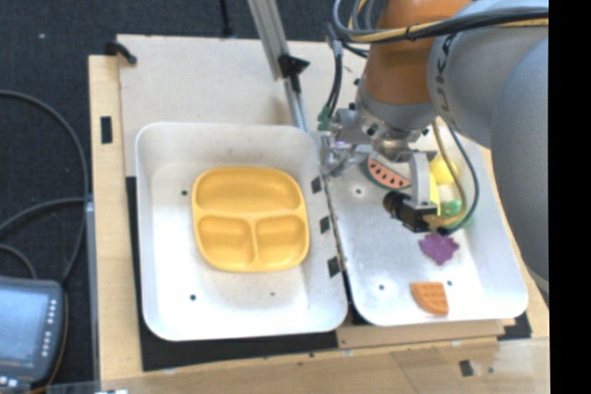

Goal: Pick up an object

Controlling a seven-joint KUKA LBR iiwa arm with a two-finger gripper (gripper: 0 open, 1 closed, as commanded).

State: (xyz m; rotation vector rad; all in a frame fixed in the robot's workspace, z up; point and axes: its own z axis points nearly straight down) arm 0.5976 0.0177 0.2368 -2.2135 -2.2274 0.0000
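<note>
Looking down on my right bin (480,286), I see the gripper (343,152) low at its upper left corner, beside a watermelon slice (380,171). Near the bin's lower edge lie a purple piece (439,247) and an orange piece (430,297). A yellow tray (249,219) sits in the neighbouring bin (166,291).

Arm (480,41) is running off the right edge. Its wrist is covering the gripper's fingertips and part of the right bin (480,291). Watermelon-slice toy (380,171) and yellow item (445,175) are showing only partly. Monitor (28,328) is getting cropped at lower left.
</note>
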